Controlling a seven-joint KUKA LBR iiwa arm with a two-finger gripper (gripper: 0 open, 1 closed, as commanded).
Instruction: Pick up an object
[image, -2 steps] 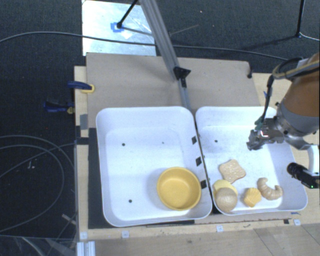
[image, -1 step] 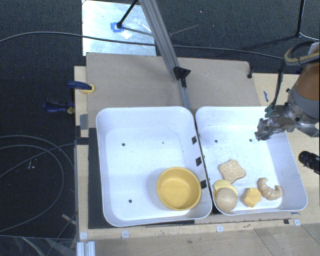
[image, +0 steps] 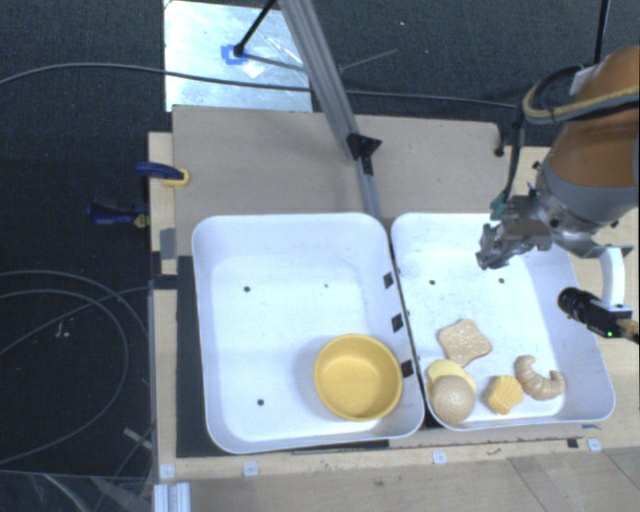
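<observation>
Camera view: two shallow white plastic bins are seen side by side on a brown board, the left bin (image: 250, 250) at frame centre and the right bin (image: 580, 330) toward the right edge. A round yellow plastic bowl (image: 357, 375) is seen upright in the lower right corner of the left bin. Four items are grouped along the lower edge of the right bin: a tan toast-shaped slice (image: 464, 341), a beige rounded object with a yellow top (image: 451, 393) at the lower left corner, a small yellow ridged piece (image: 504, 394) just right of it, and a tan croissant-shaped piece (image: 540, 379) further right. The grey two-finger gripper (image: 493, 257) is held over the upper part of the right bin, well apart from all four items. No object is seen at the gripper. It cannot be told how the gripper is set; the tip is too dark and small.
</observation>
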